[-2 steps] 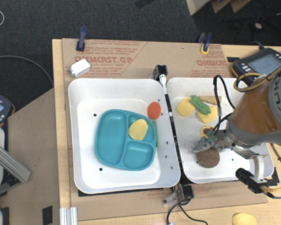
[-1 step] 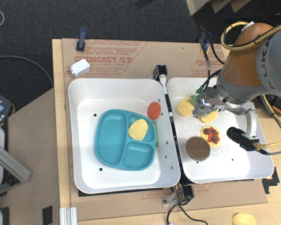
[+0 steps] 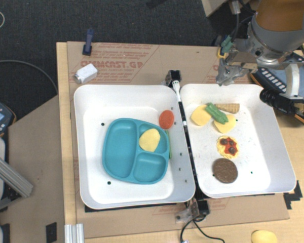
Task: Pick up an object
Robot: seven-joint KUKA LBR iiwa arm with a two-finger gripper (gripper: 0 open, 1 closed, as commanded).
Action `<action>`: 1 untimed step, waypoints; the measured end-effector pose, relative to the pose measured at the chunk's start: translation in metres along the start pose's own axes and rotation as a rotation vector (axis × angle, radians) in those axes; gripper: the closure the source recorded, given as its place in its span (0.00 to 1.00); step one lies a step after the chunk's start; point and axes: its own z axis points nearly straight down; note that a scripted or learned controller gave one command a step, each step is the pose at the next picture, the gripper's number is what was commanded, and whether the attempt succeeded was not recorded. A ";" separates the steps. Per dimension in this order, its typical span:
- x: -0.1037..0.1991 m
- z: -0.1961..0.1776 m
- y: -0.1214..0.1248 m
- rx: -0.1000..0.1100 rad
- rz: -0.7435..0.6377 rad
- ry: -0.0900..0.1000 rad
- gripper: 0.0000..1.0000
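The gripper (image 3: pixel 227 78) hangs just past the far rim of the right bin (image 3: pixel 273 135), carrying nothing; how it is set I cannot tell from here. It looks parked high, probably so the camera sees the bins clear. Nearest it lie a green piece (image 3: pixel 217 113) across two yellow ones, with a cracker (image 3: pixel 230 107) alongside; nearer me sit a small pizza (image 3: pixel 228 146) and a brown cookie (image 3: pixel 225 170). In the left bin (image 3: pixel 91 151) a blue tray (image 3: pixel 126 153) holds a yellow piece (image 3: pixel 150 140), an orange one (image 3: pixel 166 119) beside it. Any would do.
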 end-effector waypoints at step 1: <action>0.056 -0.116 -0.105 0.022 0.001 -0.001 1.00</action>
